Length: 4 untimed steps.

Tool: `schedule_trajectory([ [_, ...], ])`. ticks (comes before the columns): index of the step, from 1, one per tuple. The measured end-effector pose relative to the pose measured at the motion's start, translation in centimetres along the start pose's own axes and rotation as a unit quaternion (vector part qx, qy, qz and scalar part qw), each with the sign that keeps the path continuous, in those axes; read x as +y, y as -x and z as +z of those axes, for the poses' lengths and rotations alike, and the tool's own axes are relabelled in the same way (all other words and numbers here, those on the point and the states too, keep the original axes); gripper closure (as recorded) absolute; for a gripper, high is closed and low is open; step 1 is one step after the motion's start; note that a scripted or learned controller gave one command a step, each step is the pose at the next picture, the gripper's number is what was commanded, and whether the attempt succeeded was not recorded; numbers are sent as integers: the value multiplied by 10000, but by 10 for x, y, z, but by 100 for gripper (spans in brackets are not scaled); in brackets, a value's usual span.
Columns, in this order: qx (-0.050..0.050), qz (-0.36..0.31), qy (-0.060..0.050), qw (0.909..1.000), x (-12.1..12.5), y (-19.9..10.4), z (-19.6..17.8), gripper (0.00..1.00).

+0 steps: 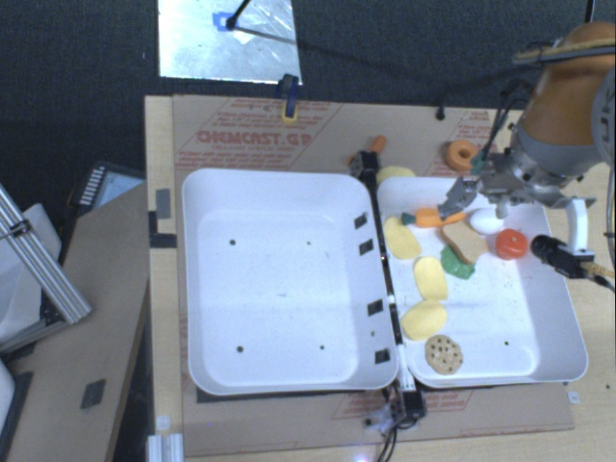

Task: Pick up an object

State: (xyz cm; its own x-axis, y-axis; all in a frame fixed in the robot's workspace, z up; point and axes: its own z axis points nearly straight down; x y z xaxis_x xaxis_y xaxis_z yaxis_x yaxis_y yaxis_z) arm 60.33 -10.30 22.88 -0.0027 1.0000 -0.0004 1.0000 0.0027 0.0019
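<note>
The right bin holds the toy food. A white egg lies beside an orange carrot, a bread slice and a red tomato. A green piece sits under the bread's edge. Three yellow pieces run down the bin's left side, with a cookie at the front. My gripper hangs open at the bin's far side, just above the egg and the carrot's end, with nothing between its fingers.
The left bin sits next to it, joined by a black hinge strip. A donut lies on the bench behind the right bin, and a yellow piece rests at its back rim. A black part of the arm overhangs the right rim.
</note>
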Motion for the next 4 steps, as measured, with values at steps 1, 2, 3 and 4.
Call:
schedule_trajectory([
  [1, 12, 6, -23, 10000, 8, -5, 151, 0],
  [2, -6, -17, 19, 10000, 29, -19, 143, 0],
  [3, -5, -11, 37, 10000, 30, -18, 131, 100],
  [4, 0, 29, -37, 10000, -38, 10, 145, 100],
])
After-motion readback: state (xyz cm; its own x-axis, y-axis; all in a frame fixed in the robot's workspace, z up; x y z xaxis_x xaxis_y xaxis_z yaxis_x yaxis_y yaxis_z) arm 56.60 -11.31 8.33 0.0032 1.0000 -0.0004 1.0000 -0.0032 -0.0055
